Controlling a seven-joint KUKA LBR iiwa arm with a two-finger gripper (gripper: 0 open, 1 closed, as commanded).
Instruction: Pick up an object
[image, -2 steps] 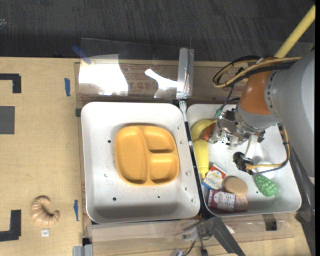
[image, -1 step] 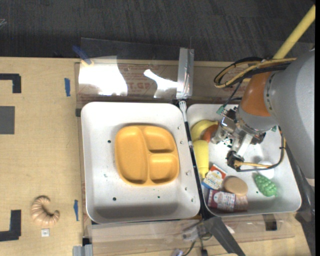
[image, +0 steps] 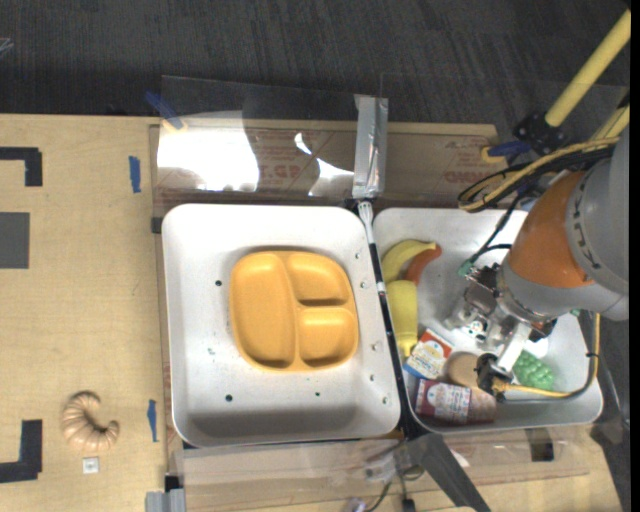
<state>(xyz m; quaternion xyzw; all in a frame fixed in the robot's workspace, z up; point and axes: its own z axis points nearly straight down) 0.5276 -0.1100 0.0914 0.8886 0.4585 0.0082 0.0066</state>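
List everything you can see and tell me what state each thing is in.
Yellow divided plate: right side up, flat in the left bin.
Bananas: lying along the left wall of the right bin.
Red bottle: on its side in the right bin.
Green object: lying in the right bin.
Croissant-shaped toy: lying on the bench, outside both bins.
Gripper: low in the right bin; grasp unclear.

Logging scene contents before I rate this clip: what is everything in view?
left bin: 1, white, bench centre
tray: 1, yellow, divided, in left bin
right bin: 1, white, beside left bin
yellow fruit: 2, right bin, along its left wall
red item: 1, beside the far fruit
carton: 1, white and red, right bin
brown item: 1, beside carton
bottle: 1, dark red, lying at near wall
green item: 1, right bin
curled item: 1, tan, on bench left of bins
arm: grey, orange band, over right bin
gripper: low among right bin's items
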